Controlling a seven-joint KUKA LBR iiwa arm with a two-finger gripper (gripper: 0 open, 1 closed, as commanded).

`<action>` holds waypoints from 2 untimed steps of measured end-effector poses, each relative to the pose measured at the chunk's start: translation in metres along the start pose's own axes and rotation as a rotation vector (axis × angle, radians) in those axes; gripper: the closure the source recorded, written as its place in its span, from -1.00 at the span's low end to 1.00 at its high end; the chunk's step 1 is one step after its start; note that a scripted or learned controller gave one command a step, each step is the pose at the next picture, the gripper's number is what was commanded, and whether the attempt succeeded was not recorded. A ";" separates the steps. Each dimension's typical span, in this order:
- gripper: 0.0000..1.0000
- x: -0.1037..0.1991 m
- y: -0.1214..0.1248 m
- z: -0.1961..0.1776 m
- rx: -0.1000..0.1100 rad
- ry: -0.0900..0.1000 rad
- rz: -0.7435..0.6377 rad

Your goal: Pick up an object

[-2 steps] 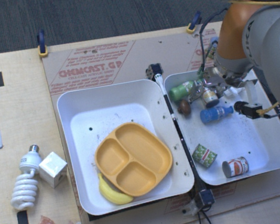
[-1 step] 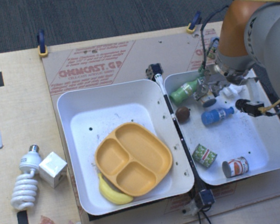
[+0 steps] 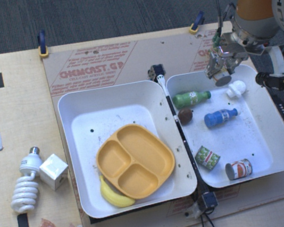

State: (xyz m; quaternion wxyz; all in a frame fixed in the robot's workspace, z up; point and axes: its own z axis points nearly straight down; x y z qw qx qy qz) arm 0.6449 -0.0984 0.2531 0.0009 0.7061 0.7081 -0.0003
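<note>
From the camera above the bench (image 3: 19, 120), 2 white bins are seen side by side. The left bin (image 3: 77, 148) is occupied by a yellow 3-compartment tray (image 3: 135, 161), with a banana (image 3: 114, 194) partly tucked under its near-left edge. In the right bin (image 3: 274, 131) are found a green bottle (image 3: 191, 97), a small brown ball (image 3: 185, 116), a blue bottle (image 3: 220, 117), a white crumpled object (image 3: 236, 89), a green patterned can (image 3: 207, 157) and a red-and-white can (image 3: 240, 169), all lying apart from one another. The pincer (image 3: 222, 71) is held over the far edge of the right bin, just beside the white object; nothing is seen gripped, and whether it is open or closed cannot be told. A spiral light bulb (image 3: 25, 183) and a white cube (image 3: 53, 171) lie on the bench left of the bins.
</note>
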 end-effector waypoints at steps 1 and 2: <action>1.00 0.034 0.012 -0.019 0.001 0.000 0.000; 1.00 0.068 0.005 -0.039 0.000 0.000 0.000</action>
